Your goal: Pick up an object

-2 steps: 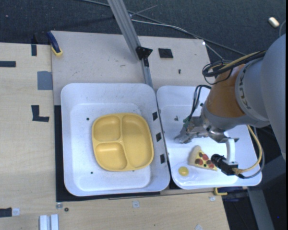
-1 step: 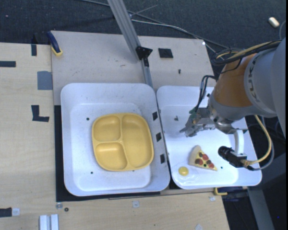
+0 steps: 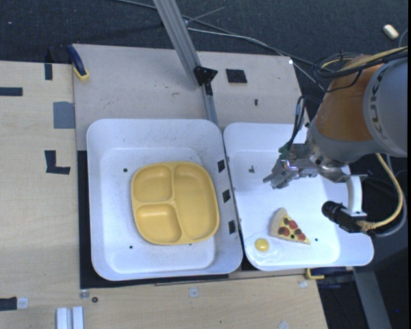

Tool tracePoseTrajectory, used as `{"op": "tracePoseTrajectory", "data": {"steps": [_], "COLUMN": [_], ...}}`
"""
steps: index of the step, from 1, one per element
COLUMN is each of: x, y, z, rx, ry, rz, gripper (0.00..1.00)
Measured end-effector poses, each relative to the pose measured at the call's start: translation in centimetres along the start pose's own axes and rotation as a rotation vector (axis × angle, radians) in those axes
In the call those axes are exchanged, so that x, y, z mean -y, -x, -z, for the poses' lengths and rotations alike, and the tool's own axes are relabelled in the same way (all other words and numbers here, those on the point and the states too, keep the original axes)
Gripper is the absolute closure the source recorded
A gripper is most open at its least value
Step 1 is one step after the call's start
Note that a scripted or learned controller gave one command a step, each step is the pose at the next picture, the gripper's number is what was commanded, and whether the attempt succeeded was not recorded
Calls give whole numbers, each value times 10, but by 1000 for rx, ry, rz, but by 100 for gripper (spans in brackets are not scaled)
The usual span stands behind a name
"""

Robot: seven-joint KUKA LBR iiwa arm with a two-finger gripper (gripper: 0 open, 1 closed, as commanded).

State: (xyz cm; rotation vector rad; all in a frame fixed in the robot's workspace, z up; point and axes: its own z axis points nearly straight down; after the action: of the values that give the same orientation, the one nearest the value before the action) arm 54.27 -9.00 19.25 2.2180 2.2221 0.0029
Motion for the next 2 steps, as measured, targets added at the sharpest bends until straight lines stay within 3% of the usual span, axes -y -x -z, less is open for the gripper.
{"op": "tracePoseTrajectory", "data": {"steps": [1, 2], "x": [-1, 10], "y": [0, -60], "z": [48, 38], "rx": [1, -1], "ry": [1, -6], "rz": [0, 4], "gripper": [100, 100]}}
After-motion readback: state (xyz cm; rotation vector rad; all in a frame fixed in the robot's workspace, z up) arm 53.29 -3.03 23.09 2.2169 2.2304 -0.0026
